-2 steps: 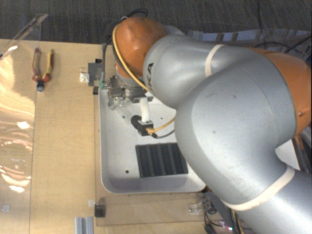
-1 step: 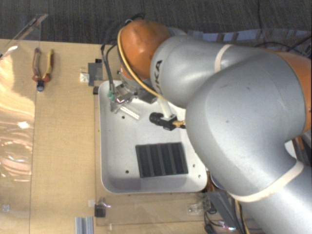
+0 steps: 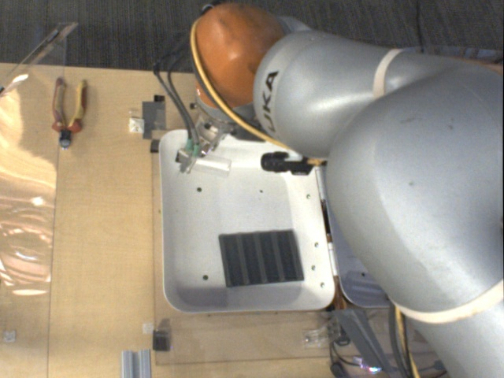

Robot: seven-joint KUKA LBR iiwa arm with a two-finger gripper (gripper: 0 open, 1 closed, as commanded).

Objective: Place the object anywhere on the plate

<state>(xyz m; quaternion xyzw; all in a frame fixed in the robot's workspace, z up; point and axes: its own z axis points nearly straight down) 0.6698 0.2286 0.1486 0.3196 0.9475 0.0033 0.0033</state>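
A wooden worktop (image 3: 94, 235) is filling the left and lower part of the camera view, with dark grey carpet (image 3: 118, 6) running along the top edge behind it. A clear plastic sheet (image 3: 24, 187) is lying over the worktop's left side, catching glare.

A shallow white bin (image 3: 236, 219) is sitting at the centre. Inside it, toward 6 o'clock, a dark ribbed plate (image 3: 261, 258) is lying flat. A second bin (image 3: 358, 286) is peeking out at 3 o'clock, mostly hidden under the arm.

The big grey arm (image 3: 394, 156) is sweeping in from the right, its orange band (image 3: 232, 42) sitting near 12 o'clock. The gripper (image 3: 191, 154) is hanging over the first bin's 11 o'clock corner. Whether the fingers are spread or pressed together cannot be told; they are too small and cluttered.

A small clear, pale object (image 3: 214, 164) is lying just beside the gripper's tip in that same corner, well apart from the plate. Whether it is touching the gripper cannot be told.

Red-handled pliers (image 3: 68, 110) are resting on the worktop at 10 o'clock. A small black bracket (image 3: 155, 115) is standing just outside the bin's top left corner.
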